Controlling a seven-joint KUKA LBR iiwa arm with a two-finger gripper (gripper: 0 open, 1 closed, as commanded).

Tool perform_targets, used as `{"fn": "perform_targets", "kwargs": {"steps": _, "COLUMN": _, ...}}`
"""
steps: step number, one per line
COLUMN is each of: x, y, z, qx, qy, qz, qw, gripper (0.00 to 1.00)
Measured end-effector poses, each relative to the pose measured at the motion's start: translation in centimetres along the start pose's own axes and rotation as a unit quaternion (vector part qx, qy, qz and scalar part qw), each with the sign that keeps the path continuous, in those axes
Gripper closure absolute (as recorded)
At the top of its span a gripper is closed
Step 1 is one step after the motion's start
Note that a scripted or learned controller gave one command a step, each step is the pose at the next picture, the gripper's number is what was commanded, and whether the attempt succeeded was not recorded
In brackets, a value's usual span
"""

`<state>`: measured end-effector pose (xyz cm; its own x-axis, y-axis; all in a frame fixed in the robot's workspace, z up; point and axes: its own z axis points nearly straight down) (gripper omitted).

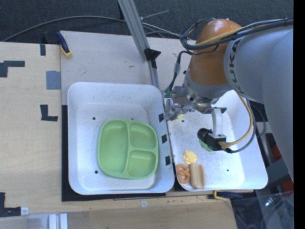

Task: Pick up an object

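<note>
My gripper [172, 109] hangs over the right bin's [238, 175] upper left corner, close to the wall shared with the left bin. Three small toy foods lie at the right bin's front left: a yellow piece [189, 156], a brown pretzel [182, 173] and a tan bread roll [197, 175]. They sit well in front of the gripper and apart from it. A small green object [206, 145] lies mid-bin, partly hidden under a black fitting on the arm's hose. The orange-banded wrist covers the back of the right bin.
A light green divided plate [127, 148] lies in the left bin [86, 104]. A slanted metal pole [136, 25] rises behind the bins. A blue and yellow clamp [64, 44] sits at the bench's back left. Cables loop around the arm.
</note>
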<state>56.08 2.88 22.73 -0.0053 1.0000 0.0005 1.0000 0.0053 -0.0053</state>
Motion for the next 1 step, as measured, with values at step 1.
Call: {"fn": "perform_targets", "kwargs": {"steps": 1, "x": 4.32, "y": -2.56, "z": 0.82, "qx": 0.000, "qy": 0.000, "qz": 0.000, "qw": 1.0000, "gripper": 1.00}}
